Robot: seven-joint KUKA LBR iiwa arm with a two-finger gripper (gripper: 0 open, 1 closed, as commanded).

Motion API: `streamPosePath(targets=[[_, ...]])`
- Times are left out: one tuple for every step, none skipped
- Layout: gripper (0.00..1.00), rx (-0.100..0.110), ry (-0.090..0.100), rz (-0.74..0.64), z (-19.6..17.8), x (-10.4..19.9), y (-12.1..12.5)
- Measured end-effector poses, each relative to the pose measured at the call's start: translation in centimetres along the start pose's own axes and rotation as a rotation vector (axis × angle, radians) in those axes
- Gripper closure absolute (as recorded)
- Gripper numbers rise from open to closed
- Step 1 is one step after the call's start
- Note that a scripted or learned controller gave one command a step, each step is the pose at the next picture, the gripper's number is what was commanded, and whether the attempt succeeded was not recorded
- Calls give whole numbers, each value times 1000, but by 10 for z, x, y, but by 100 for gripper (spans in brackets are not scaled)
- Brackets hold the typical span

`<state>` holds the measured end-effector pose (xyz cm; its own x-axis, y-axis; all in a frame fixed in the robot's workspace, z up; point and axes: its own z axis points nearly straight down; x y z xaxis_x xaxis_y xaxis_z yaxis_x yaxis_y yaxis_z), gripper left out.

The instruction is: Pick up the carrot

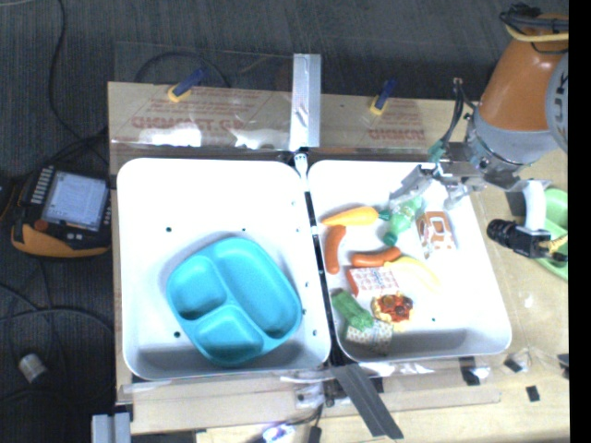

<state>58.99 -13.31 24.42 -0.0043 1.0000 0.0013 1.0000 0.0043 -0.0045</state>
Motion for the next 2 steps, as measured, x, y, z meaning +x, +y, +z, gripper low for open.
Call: streamPosePath(targets=[[0,-1,-3,98,-73,-3,-75],[100,3,-1,94,-80,-1,-73]])
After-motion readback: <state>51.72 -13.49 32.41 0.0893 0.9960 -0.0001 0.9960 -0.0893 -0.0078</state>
